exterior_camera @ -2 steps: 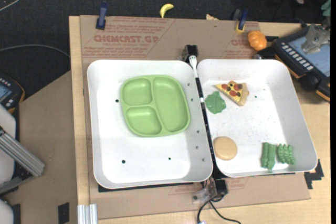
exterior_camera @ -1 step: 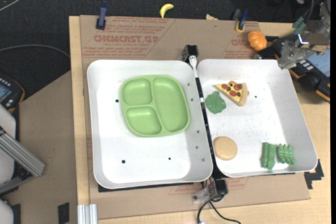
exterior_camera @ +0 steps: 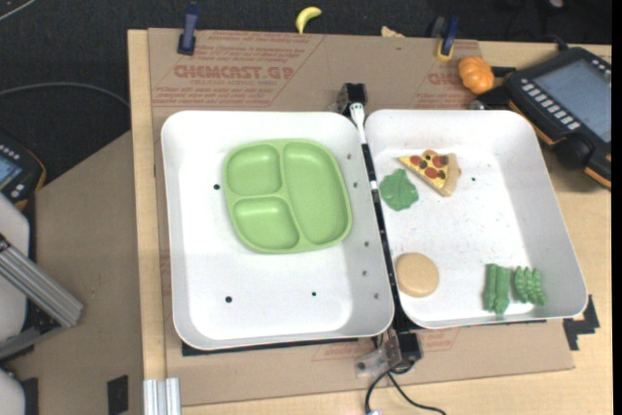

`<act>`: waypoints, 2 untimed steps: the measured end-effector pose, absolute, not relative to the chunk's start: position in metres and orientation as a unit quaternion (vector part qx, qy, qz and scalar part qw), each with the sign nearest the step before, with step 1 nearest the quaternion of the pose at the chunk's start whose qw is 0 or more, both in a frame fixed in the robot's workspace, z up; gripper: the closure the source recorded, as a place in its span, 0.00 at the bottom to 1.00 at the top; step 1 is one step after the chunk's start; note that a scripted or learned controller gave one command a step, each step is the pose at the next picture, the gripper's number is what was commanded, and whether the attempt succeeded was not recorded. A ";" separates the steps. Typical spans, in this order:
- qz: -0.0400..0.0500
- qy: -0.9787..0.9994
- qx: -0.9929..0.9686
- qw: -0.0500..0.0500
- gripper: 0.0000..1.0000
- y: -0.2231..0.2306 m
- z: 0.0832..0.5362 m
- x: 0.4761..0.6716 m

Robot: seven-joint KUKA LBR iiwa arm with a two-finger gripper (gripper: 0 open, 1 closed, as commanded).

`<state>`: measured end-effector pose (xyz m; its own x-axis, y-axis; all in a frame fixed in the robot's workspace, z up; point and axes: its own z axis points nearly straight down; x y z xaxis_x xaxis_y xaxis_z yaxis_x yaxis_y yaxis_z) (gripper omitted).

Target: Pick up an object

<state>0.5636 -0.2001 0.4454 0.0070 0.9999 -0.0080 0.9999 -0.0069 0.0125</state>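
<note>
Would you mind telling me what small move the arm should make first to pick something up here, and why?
Probably reach in over the right bin toward the green beans. They lie near that bin's front right corner, on the side the arm enters from, apart from the cookie and pizza slice.

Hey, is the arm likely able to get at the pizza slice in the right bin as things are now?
Probably yes. The pizza slice lies flat and open from above in the right bin, apart from the green leafy piece beside it. Nothing covers it, and the arm reaches in from that side.
</note>
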 end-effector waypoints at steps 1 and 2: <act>-0.002 0.707 0.707 -0.005 1.00 -0.166 0.349 0.534; 0.006 0.708 0.706 0.010 1.00 -0.158 0.518 0.539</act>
<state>0.5395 -0.1577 0.5177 -0.0026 1.0000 -0.0068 0.9997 0.0028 0.0228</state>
